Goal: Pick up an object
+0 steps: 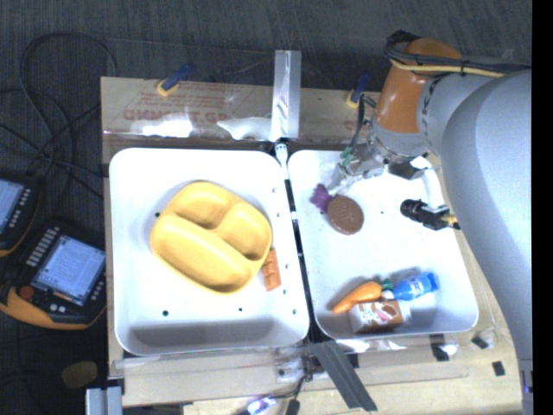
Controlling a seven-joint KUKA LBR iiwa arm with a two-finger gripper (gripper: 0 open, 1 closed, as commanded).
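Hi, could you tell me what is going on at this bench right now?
The arm reaches in over the right bin, its claw low at the far left corner, close to a purple piece and a brown disc. I cannot tell whether it holds anything. A carrot, a blue bottle and a small jar lie at the near side. The left bin holds a big yellow object and a small orange piece.

smooth white plastic bins (pixel 199 335), glossy yellow plastic bread (pixel 212 234), matt brown disc (pixel 346 215) — bare wooden bench (pixel 138 102), shiny metal divider (pixel 286 93)
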